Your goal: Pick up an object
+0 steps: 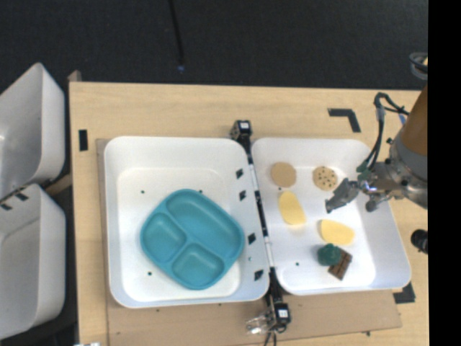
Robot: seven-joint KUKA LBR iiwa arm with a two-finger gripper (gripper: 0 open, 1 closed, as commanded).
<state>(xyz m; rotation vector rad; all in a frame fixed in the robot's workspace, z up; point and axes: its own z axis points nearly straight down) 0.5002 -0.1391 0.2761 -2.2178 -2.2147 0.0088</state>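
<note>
The right bin (385,262) carries the candidate objects: a tan round disc (283,174) and a speckled cookie-like disc (325,177) toward its far side; a pale yellow oblong piece (292,209) just below the tan disc; a yellow oval piece (336,231) nearer centre; a dark teal lump (330,253) touching a brown ridged block (341,264) at the near side; all look smooth and matte except the block. My gripper (353,194) hangs over the bin's right half, just above the yellow oval, fingers spread apart and grasping nothing; my wrist enters from the right. The left bin (119,215) holds a blue three-compartment tray (191,238), glossy, set askew; both bins sit on a pale wooden bench (166,110).
</note>
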